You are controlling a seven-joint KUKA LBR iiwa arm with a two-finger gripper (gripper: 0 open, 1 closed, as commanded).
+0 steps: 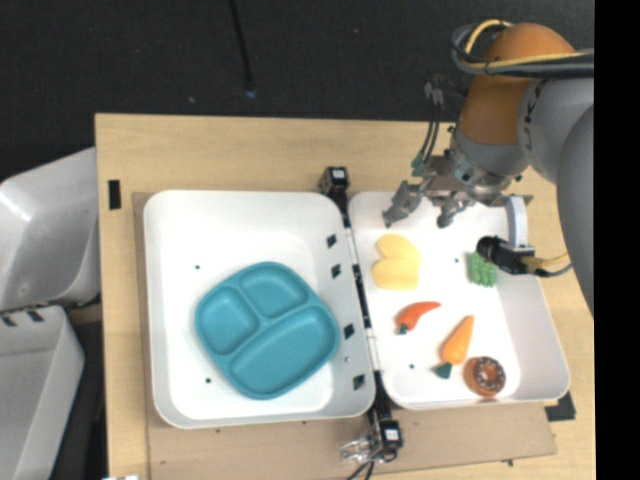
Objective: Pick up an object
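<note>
Donut with sprinkles sits nearest the camera, in the front right corner of the right bin. Just behind it a carrot lies at a slant, green end toward the front, orange tip pointing back and right. Red chili pepper next, long axis running roughly left-right, slightly tilted. Yellow heart-shaped piece sits further back, near the bin's left wall. Small green piece lies to its right, close to a black fitting on the arm.

Gripper hovers over the back left part of the right bin, its two fingers spread apart, nothing between them. One finger points down-left, the other sits to its right.

Key relation: the yellow heart lies just in front of the gripper and slightly left, closest of all the toys. My read is it is the likely target, needing a short move forward and down. No clear long axis on the heart, so finger orientation matters little; for pepper or carrot it would.

Left bin holds a blue divided plate, well apart from the gripper.

No readable brands, labels or writing anywhere.
</note>
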